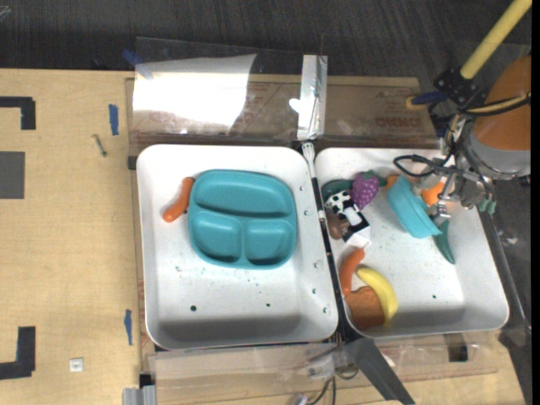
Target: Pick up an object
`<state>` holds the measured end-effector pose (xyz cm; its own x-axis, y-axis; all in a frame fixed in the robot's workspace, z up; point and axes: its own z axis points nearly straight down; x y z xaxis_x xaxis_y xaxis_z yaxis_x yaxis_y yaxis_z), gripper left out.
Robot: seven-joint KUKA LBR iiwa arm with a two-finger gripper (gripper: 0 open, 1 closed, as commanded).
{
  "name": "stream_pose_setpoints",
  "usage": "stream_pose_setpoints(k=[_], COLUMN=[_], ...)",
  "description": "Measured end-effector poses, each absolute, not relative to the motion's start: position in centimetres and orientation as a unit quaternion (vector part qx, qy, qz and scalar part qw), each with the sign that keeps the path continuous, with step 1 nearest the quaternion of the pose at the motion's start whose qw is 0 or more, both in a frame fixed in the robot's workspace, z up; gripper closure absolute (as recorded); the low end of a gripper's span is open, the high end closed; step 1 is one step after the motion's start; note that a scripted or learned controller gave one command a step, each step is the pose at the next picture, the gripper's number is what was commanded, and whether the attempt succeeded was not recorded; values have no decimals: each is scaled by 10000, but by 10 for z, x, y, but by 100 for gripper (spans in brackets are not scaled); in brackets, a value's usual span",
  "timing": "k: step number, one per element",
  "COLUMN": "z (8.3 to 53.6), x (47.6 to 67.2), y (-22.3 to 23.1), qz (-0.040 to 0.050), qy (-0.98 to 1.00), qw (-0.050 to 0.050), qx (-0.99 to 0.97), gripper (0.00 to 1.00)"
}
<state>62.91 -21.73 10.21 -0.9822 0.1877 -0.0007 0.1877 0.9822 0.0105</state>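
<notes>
Gripper [440, 213], grip state unclear, hovers by a teal dish [411, 209], with purple grapes [365, 189] and banana [379, 290] nearby

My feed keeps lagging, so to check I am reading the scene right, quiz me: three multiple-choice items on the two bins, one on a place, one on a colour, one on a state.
1. Where does the teal divided plastic plate lie?
A. in the left white bin
B. in the right white bin
C. on the wooden bench

2. What colour is the toy banana in the right bin?
A. green
B. yellow
C. red

3. How does the small orange sausage-shaped toy stand to the plate?
A. inside a compartment
B. beneath the plate
C. beside its left edge, on the bin floor

Answers: 1 A, the plate sits in the middle of the left bin. 2 B, its curved body is yellow. 3 C, it lies outside the plate's rim.
</notes>
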Motion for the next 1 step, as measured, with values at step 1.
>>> stream_pose_setpoints(k=[1], z=[102], x=[629], y=[-217], qz=[51], qy=[9948], qw=[1], qx=[1020], gripper=[0])
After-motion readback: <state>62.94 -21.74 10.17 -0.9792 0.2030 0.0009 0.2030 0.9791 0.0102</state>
